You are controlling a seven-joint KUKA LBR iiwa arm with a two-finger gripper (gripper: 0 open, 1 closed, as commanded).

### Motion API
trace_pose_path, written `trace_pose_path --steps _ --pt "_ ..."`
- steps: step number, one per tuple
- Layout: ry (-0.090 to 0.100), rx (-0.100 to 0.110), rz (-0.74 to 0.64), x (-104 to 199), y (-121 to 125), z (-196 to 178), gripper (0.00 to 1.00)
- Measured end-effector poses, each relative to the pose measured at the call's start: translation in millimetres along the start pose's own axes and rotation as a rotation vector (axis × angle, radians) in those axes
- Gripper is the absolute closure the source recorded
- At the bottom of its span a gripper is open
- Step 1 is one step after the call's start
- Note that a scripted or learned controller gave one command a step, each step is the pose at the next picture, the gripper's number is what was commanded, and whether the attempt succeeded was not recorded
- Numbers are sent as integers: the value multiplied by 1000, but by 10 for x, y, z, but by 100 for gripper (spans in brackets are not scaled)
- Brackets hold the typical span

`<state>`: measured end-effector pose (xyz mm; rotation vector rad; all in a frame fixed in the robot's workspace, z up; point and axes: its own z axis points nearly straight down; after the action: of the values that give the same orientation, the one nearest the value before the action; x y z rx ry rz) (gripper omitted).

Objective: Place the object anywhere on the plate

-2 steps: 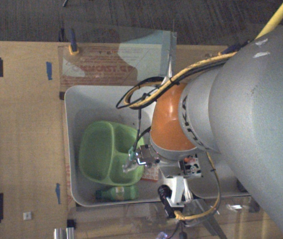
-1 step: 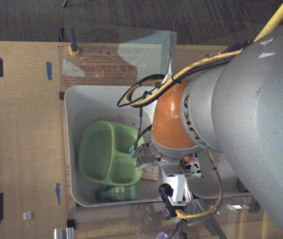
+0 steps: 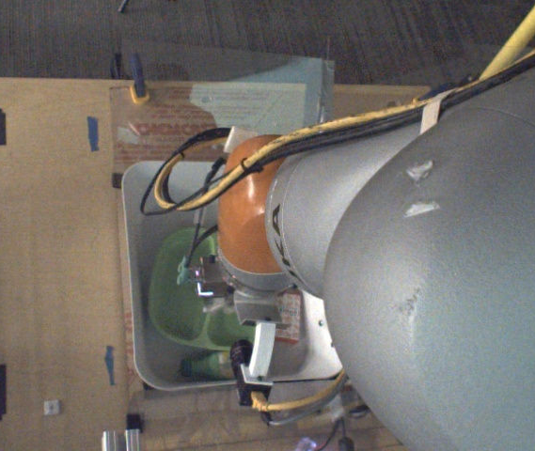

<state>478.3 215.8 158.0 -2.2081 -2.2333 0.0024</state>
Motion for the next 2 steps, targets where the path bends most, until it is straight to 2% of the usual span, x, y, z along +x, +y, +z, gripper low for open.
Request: trace_pose_path --steps 1,2 --pt "0 -2 -178 -305 8 488 100" --pt "-1 -1 -23 5 3 -186 100"
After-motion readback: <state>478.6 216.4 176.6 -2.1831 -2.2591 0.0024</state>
